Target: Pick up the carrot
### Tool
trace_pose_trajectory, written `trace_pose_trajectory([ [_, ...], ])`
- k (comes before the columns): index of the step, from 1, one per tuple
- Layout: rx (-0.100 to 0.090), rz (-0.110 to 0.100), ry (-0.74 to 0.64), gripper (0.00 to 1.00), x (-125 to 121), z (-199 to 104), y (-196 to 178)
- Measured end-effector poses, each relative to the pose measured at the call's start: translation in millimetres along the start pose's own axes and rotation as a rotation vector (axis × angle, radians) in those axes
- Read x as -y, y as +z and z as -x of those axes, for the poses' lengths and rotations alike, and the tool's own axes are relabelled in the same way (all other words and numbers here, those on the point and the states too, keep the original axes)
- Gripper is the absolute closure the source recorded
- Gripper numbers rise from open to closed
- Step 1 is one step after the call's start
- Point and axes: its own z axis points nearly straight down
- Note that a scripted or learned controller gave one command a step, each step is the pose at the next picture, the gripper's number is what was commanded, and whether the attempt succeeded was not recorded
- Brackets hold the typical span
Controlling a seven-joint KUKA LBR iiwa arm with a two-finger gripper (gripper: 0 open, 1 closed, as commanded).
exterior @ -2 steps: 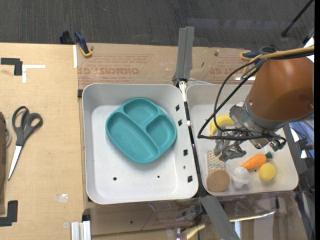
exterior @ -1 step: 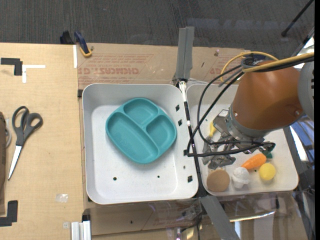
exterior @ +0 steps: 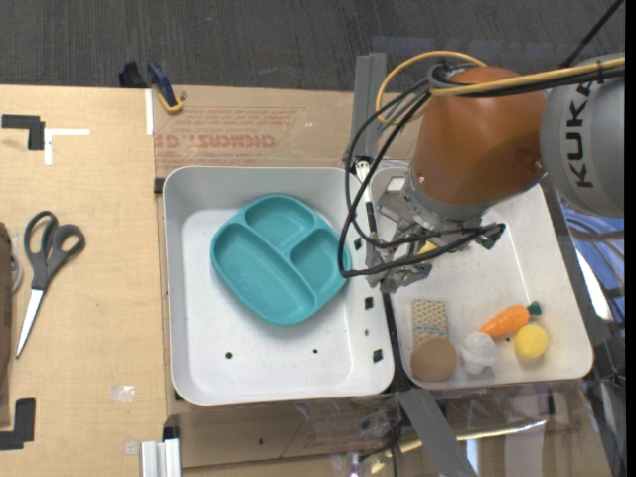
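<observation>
You have two shallow white bins: the left bin point(exterior: 189, 366) holds one teal three-compartment plastic plate point(exterior: 279, 258). In the right bin point(exterior: 566, 266), one small orange carrot with a green top point(exterior: 508, 320) lies toward five o'clock, beside one yellow ball point(exterior: 531, 341). The gripper point(exterior: 412, 259) hangs near the divider; you cannot tell its state.

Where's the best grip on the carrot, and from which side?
Probably the orange body of the carrot at mid-length, coming straight down, fingers across its narrow width. It lies flat, slanted, green end toward the bin wall. The lemon and clear cup crowd its lower side, so keep the fingers clear of those.
</observation>
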Motion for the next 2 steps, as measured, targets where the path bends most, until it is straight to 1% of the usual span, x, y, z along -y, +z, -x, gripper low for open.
trace_pose_trajectory([
  [1, -0.002, 0.004, -0.594, 1.0, -66.4, -23.5, 0.2],
  [2, 0.001, 0.001, -0.678, 1.0, -102.4, 18.4, -50.7],
])
